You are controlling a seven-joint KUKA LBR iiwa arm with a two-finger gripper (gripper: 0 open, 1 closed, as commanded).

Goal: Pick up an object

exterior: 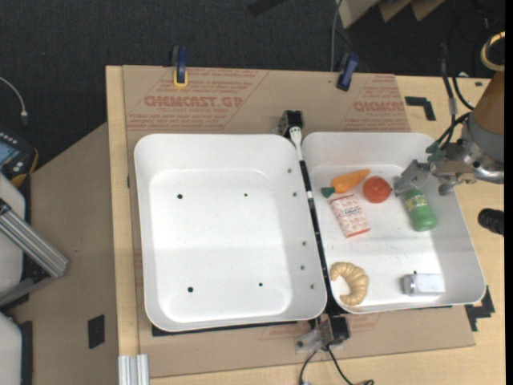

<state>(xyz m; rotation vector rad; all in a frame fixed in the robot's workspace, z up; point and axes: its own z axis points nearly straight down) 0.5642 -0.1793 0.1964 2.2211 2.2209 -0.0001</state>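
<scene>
From the camera above the counter, I come in at the 3 o'clock side, and my end effector hangs over the upper right part of the right bin. Its fingers look spread, one toward the tomato and one on the far side of the green bottle, with nothing caught between them. I judge I am poised there because the bottle lies just below my fingertips, at their 6 o'clock, and is the nearest thing to take.

Everything to pick from sits in the right bin. The red tomato lies near the bin's middle top, with the orange carrot touching or just beside it at 9 o'clock. At the tomato's 7 o'clock is a flat red-and-white packet, lying on its face. A croissant curls against the near left wall, at the bin's 7 o'clock. A small grey-white block rests at 5 o'clock, well apart from the rest.

The left bin carries only its dark dots. The things are loosely strewn, which leaves the bottle room on both sides for my fingers, though the tomato is close at its 10 o'clock.
</scene>
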